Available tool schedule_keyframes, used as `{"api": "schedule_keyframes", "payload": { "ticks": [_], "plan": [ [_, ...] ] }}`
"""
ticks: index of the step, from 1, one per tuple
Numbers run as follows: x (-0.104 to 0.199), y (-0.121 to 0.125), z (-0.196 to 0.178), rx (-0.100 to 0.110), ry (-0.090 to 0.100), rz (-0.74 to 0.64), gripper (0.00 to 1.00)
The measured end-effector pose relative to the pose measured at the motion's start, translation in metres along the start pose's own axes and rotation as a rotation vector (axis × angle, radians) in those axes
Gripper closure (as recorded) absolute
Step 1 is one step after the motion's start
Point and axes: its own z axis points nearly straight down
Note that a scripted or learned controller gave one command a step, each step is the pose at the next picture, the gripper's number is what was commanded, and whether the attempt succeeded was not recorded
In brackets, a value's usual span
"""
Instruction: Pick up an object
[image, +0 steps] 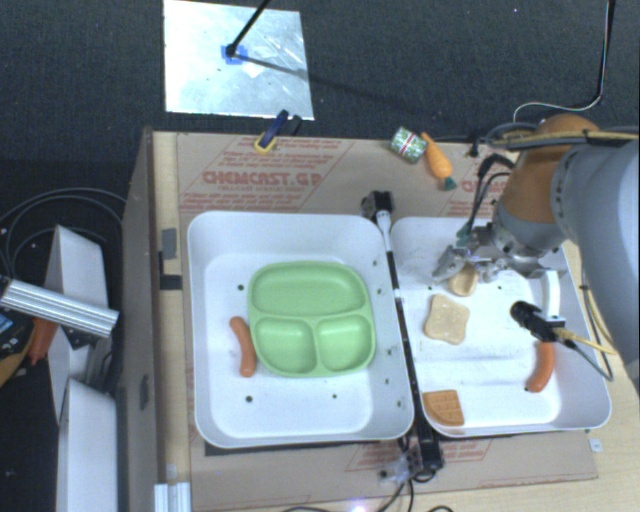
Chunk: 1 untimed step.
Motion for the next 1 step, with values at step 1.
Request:
{"api": "schedule_keyframes", "payload": {
  "ticks": [1],
  "plan": [
    [0.0002,0.0009,-0.0107,-0.002,-0.001,-0.005,1.0]
  ]
}}
